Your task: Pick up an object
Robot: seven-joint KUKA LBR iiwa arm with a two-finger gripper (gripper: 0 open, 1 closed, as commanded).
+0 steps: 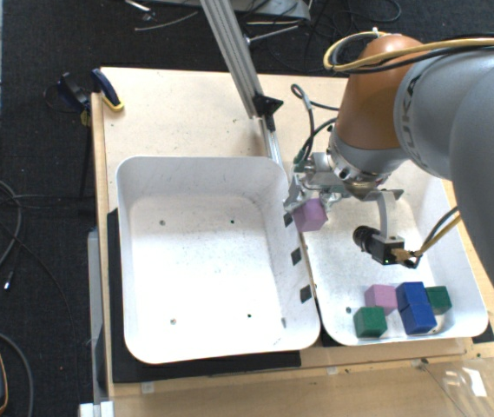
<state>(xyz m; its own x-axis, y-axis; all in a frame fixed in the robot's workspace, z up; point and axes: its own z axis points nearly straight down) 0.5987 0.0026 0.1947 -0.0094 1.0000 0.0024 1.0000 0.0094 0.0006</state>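
Two shallow white bins side by side: left bin [142, 189], right bin [468, 272]. Five blocks in all: two purple [312, 215] [380, 297], two green [370, 321] [438, 299], one blue [415, 307], four clustered lower right.

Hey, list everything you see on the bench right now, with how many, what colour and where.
Bins: two, white, side by side on the bench.
Purple block: one, lilac, at the gripper's tip over the right bin's left edge.
Pink block: one, pink, right bin's near end.
Blue block: one, blue, beside the pink one.
Green blocks: two, green, flanking that cluster.
Clamp: one, yellow and black, bench's far left corner.
Gripper: one, grey, on the purple block.
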